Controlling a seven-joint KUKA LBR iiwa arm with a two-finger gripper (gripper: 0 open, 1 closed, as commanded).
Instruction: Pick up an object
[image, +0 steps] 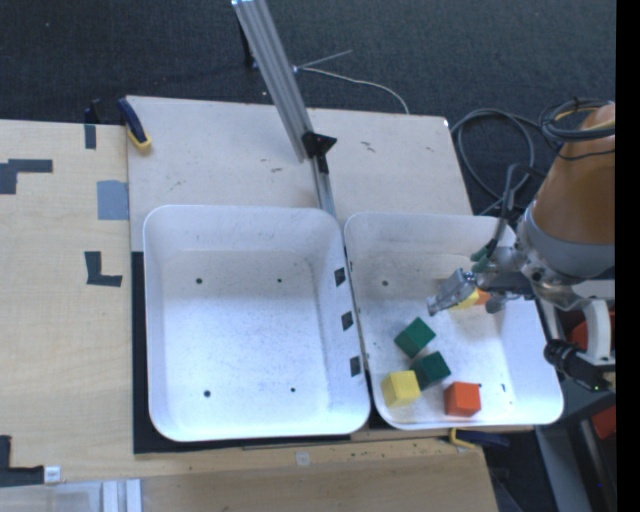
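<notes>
arm's jaws (458, 293), state not discernible, over the right bin (520, 400); blocks clustered at lower right of frame: green block (414, 336) nearest, so crowding may spoil a grasp.

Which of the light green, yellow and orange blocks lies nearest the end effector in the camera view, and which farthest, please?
From the end effector:
1. Light green block, just below it in the right bin.
2. Yellow block and orange block, near the bin's front edge: too close to call.
</notes>
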